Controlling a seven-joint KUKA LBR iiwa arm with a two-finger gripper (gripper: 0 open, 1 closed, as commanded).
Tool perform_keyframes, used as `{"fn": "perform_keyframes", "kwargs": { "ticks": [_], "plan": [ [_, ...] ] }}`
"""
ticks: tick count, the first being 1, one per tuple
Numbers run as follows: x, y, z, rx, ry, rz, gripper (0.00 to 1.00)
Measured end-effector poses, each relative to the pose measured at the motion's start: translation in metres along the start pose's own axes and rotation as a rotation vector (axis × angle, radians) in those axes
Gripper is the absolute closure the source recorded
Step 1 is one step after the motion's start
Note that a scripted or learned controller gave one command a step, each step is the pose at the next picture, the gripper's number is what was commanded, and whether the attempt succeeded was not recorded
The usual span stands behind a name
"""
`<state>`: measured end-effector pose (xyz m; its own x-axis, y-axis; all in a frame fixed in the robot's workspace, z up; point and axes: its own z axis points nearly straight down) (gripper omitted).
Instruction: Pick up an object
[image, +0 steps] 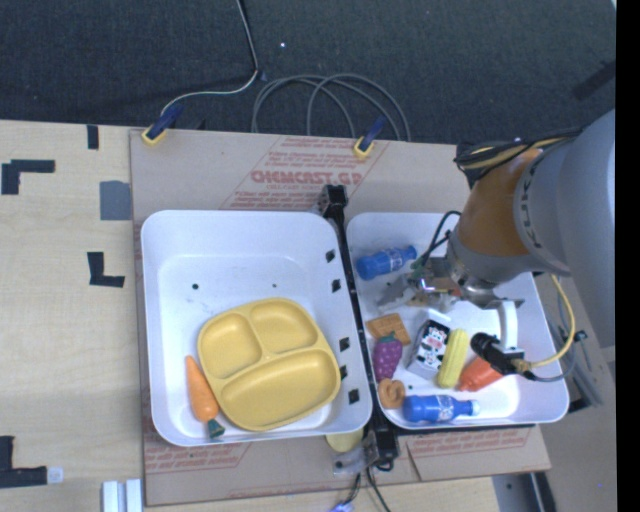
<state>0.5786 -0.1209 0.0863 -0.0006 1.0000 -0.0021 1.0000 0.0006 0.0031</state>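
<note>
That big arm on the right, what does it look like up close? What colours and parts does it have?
The thick, rounded grey arm carries a broad orange band above its wrist. Thin yellow and black cables run across its top. Below the band sits a small metallic two-finger gripper with dark parts, and a thin black cable loops beside the wrist.

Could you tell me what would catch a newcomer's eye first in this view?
Probably the yellow divided plate in the left bin, with a toy carrot beside it. Next, the grey and orange arm reaching into the right bin, over a clutter of small toys including two blue bottles.
</note>
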Motion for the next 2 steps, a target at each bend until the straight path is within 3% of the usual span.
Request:
{"fn": "perform_keyframes", "kwargs": {
  "ticks": [1,2],
  "plan": [
    [0.022,0.039,0.0,0.002,0.002,-0.003,0.0],
    [0.016,-0.035,0.0,-0.001,0.001,0.001,0.0]
  ]
}}
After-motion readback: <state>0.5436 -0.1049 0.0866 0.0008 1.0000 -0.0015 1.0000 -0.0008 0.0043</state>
